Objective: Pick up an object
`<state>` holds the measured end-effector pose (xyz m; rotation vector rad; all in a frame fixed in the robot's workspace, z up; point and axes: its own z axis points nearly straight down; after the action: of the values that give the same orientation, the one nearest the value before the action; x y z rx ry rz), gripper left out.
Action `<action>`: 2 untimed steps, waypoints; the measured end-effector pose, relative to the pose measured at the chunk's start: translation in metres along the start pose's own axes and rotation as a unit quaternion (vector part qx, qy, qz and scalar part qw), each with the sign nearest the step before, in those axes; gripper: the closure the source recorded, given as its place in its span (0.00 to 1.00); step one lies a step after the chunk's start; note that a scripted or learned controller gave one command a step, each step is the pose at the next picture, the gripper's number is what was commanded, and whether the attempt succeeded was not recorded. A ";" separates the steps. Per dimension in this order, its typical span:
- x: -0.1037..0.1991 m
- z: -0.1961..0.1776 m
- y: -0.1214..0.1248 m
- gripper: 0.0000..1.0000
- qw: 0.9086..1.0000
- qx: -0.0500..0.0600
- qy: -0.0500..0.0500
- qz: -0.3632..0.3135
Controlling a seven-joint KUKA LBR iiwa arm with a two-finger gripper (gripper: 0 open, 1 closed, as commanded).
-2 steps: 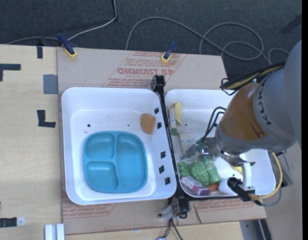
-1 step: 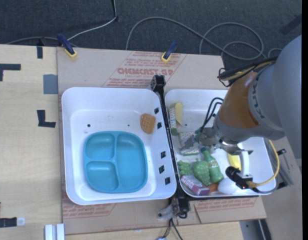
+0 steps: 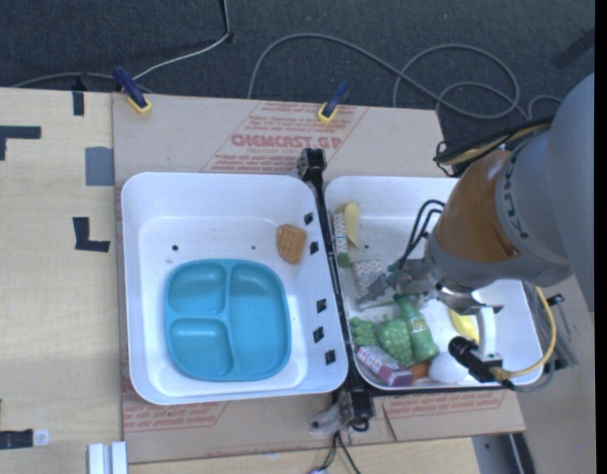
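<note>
Desk: pale wood surface with black tape marks; a cardboard sheet with red print lies on it, held by two yellow and blue clamps at its far edge.
Left bin: shallow, white; touches the right bin along a black centre seam.
Left bin contents: a blue divided tray with three compartments lies flat in the near half; a small tan waffle-like piece rests against the wall nearest the seam, apart from the tray.
Right bin: shallow, white; partly covered by the arm.
Right bin contents: a yellow item near the far left corner; a cluster of green objects in the near half, lying close together; a pink and purple item against the near wall, just beside the green cluster; a white rounded object next to it; a yellow object partly hidden under the arm's fittings.
Arm: grey, with orange band, reaching in from the right over the right bin.
Hand: low over the middle of the right bin, just above the green cluster; whether it is released or clenched cannot be told, and no object is seen in its grasp.
Cables: grey leads run over the dark floor beyond the desk.
</note>
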<state>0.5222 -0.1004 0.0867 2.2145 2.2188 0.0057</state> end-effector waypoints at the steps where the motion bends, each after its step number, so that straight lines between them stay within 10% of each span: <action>1: -0.001 -0.009 -0.001 1.00 1.000 0.001 0.000 0.000; 2: 0.002 -0.114 -0.016 1.00 1.000 0.004 0.001 0.001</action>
<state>0.5057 -0.0978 0.2002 2.2206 2.2218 -0.0012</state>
